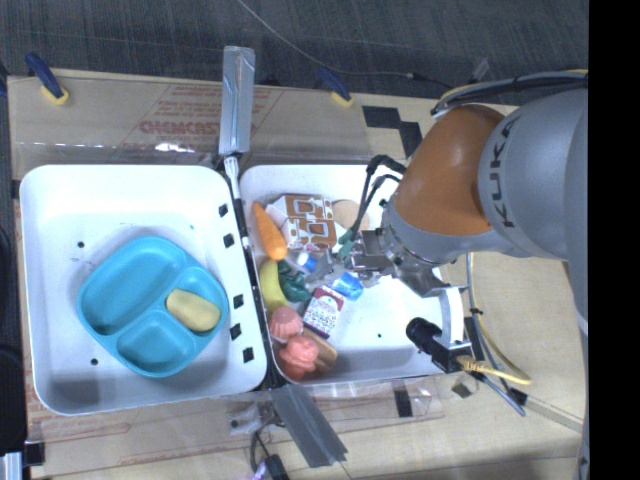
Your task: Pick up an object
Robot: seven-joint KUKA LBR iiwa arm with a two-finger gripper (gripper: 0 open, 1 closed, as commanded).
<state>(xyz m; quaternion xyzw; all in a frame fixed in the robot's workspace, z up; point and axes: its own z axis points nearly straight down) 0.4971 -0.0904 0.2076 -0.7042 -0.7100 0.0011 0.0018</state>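
My gripper (345, 258) is down in the right bin (395, 353), among a cluster of small items. Close around it lie a blue-and-white packet (345, 285), a red-and-white carton (322, 313) and a dark green piece (294, 286). An orange carrot (269, 231), a yellow banana (271, 283), a brown-and-white waffle box (309, 221) and a pink toy (295, 340) lie along the bin's left side. The arm's grey and orange body hides the fingers.
The left bin (50, 268) holds a blue divided plate (140, 308) with a yellow potato-like piece (193, 309) in one compartment. The arm's bulk (480, 183) covers the right bin's right half. A metal divider bar (236, 98) stands between the bins at the back.
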